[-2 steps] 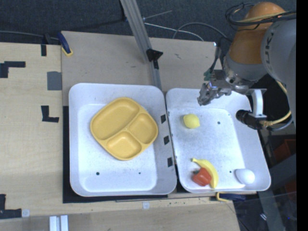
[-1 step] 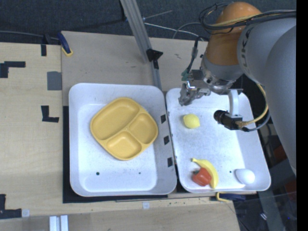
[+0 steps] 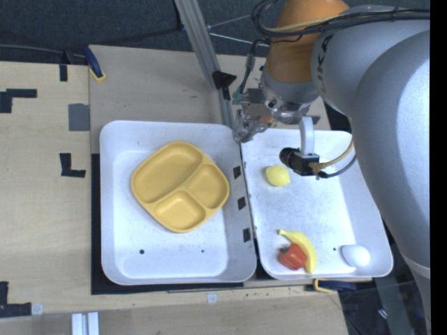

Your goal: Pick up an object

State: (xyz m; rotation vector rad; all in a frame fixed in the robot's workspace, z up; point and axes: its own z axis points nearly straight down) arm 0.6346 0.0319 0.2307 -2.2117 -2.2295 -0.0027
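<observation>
Jaws: state cannot be told from this view.
Gripper point(image 3: 246, 128): low over the far left corner of the right bin point(image 3: 328, 211), by the divide.
Arm: grey, orange band point(image 3: 302, 30) above the wrist, reaching in from the right.
Right bin objects: yellow lemon-like piece point(image 3: 277, 176) mid-bin; banana point(image 3: 302, 246), red piece point(image 3: 292, 257) touching it; white egg-like piece point(image 3: 355, 255).
Left bin point(image 3: 115, 208): yellow divided plate point(image 3: 179, 185).

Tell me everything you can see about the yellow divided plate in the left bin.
The yellow divided plate looks like smooth plastic with rounded corners. Raised ridges split it into three compartments, one large and two smaller. It lies flat and right side up, turned at an angle, on the floor of the left bin, toward its upper middle. Nothing rests in it.
</observation>
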